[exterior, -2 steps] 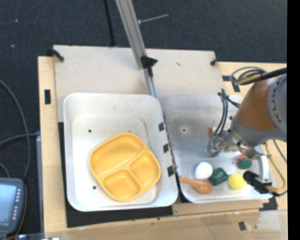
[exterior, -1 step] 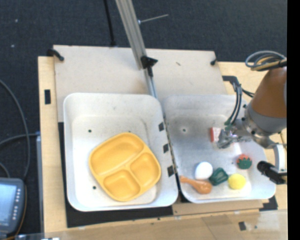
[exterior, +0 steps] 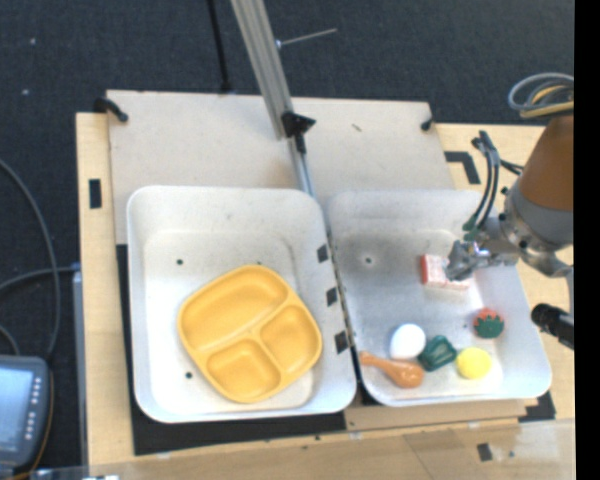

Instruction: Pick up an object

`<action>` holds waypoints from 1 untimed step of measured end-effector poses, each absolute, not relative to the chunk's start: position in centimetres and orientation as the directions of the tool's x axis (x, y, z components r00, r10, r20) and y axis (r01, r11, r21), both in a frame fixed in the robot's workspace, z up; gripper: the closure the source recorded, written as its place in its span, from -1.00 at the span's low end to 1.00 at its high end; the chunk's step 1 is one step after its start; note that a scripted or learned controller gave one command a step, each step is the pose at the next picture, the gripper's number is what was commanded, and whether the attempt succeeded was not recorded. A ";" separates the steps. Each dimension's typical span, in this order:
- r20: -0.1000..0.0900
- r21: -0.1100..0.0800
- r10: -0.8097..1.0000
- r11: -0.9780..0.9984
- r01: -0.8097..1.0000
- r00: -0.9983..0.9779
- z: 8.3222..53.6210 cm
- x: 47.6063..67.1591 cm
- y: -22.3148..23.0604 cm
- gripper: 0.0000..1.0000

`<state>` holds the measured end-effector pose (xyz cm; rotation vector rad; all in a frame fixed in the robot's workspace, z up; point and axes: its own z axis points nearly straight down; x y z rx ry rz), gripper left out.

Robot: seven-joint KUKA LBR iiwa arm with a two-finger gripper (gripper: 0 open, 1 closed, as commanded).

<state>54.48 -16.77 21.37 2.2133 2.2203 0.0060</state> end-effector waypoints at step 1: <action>-0.003 0.009 1.000 0.004 1.000 -0.004 26.8 54.7 -16.9 1.00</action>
